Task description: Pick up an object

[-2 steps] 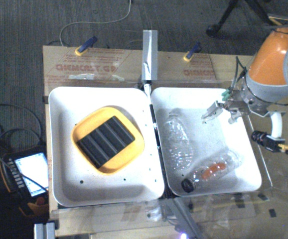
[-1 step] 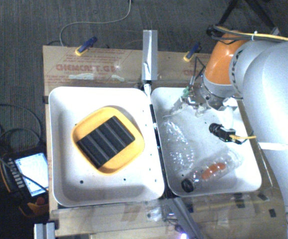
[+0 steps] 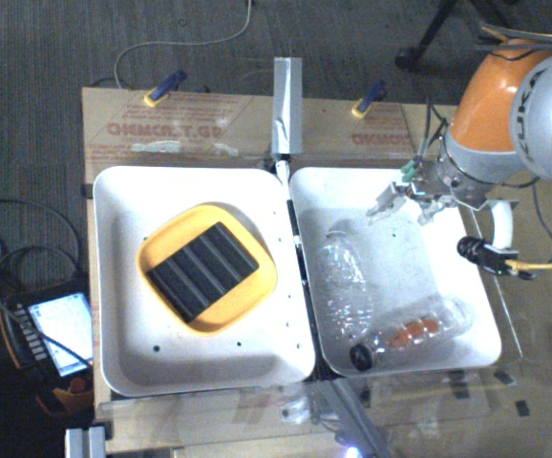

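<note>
- Camera view looks down at a slant on a bench (image 3: 114, 127) covered with brown cardboard, carrying two shallow white bins side by side.
- Left bin (image 3: 114, 284) holds one thing — a yellow, rounded-square object (image 3: 207, 267) with a black ribbed panel on top, lying flat near the bin's middle and turned at an angle.
- Right bin (image 3: 467, 351) holds two clear plastic bottles. One clear bottle (image 3: 341, 273) lies along the bin's left side, hard to make out against the white.
- A second bottle (image 3: 412, 330), with a dark cap and an orange patch on it, lies across the bin's near edge, its cap pointing to the lower left, just beside the first bottle's lower end.
- Robot arm (image 3: 505, 103), grey with an orange band, reaches in from the right, above the right bin's far right corner.
- Gripper (image 3: 408, 200) hangs over the far part of the right bin, well apart from both bottles. Its jaws stand spread apart, with nothing between them.
- Two blue-and-yellow clamps (image 3: 164, 88) sit at the bench's far edge.
</note>
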